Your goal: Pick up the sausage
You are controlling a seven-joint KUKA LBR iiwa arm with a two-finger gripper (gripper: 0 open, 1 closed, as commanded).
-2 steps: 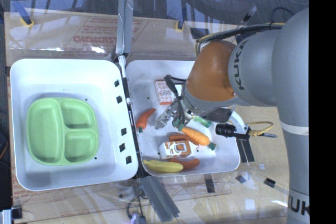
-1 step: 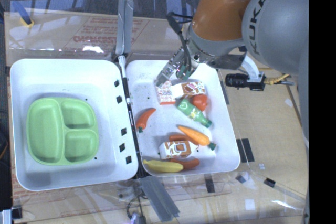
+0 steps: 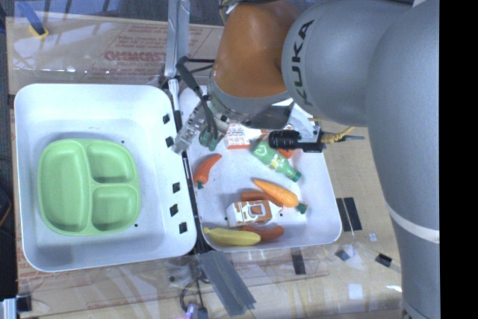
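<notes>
Reddish-orange, the sausage (image 3: pixel 207 167) lies in the right bin (image 3: pixel 321 224), close to its left wall. The gripper (image 3: pixel 196 132) hangs just above the sausage's upper end; nothing sits between its fingers, which look parted. Lower in the same bin lie a carrot (image 3: pixel 276 193), a green bottle (image 3: pixel 275 162) and a banana (image 3: pixel 232 237). The left bin (image 3: pixel 89 112) holds a green divided plate (image 3: pixel 88 187)

Green plate (image 3: pixel 88 187) in white bin (image 3: pixel 30 108); orange carrot (image 3: pixel 275 193) w/ green top; yellow banana (image 3: pixel 232 237); red-orange sausage (image 3: pixel 206 167).
</notes>
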